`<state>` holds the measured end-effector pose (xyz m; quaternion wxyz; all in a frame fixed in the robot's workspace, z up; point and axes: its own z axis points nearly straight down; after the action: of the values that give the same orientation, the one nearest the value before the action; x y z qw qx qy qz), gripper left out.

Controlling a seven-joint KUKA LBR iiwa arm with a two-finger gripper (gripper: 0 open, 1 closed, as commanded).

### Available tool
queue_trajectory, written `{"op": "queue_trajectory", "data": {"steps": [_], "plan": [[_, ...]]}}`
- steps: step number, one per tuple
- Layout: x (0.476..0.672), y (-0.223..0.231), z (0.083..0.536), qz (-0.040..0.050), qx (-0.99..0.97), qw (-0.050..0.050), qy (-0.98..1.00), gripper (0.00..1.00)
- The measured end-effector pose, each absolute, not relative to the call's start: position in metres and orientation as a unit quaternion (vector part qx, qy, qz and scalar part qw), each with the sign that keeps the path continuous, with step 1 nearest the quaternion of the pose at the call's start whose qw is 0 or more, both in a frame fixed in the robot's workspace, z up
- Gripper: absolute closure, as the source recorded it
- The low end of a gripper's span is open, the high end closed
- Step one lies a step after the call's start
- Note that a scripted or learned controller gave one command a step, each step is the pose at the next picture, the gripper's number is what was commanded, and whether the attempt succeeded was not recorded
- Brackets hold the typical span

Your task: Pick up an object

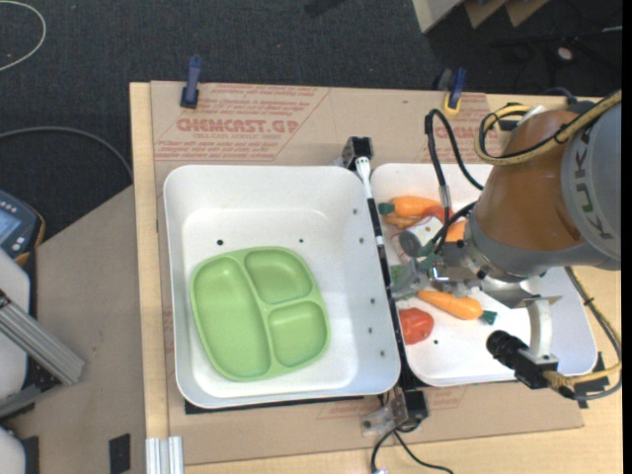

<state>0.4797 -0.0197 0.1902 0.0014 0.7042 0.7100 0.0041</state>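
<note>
**Arm low over the right bin, carrot just below it**

Dark carpet surrounds a cardboard-topped counter (247,121) carrying two white bins. Low in the right bin (464,363), near its left wall, sits the end effector (427,263); the wrist hides its tips, so I cannot tell whether it is released or clenched, and nothing can be seen held.

Just below it lies a carrot (451,304), tilted, its green top pointing at the bin's right side. A second carrot (415,206) lies near the bin's far edge. A red toy (415,325), perhaps a tomato or pepper, sits toward the near-left corner.

These look like toy foods: light, stiff, smooth-skinned, not fragile. The carrot's taper may let it slip, so a grip across its thick middle seems safest.

Across the wall, the left bin (197,196) holds a green divided plate (259,311) toward its near edge.
</note>
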Motion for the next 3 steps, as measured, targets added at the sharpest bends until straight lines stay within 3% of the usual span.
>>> {"op": "queue_trajectory", "data": {"steps": [1,2,3], "plan": [[0.480,-0.025,0.195,0.0009,0.707,0.001,0.707,1.00],[0.480,0.042,0.245,0.0031,0.704,0.001,0.710,1.00],[0.480,0.038,0.253,0.0010,0.706,0.001,0.708,1.00]]}}
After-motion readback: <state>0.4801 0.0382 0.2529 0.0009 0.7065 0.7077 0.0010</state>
